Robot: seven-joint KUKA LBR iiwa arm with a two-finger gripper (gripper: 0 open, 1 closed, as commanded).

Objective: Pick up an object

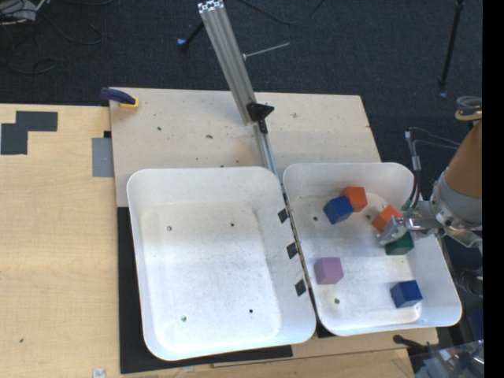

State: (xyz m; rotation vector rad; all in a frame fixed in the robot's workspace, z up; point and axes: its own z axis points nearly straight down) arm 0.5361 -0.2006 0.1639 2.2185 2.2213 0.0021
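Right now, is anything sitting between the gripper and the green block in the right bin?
Nothing visible does. The gripper is already at the green block near the right bin's right wall. An orange block touches it on the far side, crowding the spot rather than blocking it.

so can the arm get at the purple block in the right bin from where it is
Probably yes. The purple block sits alone on the bin floor, apart from the other blocks and near the divider side. The end effector is over the same bin, by the orange block, with nothing between them.
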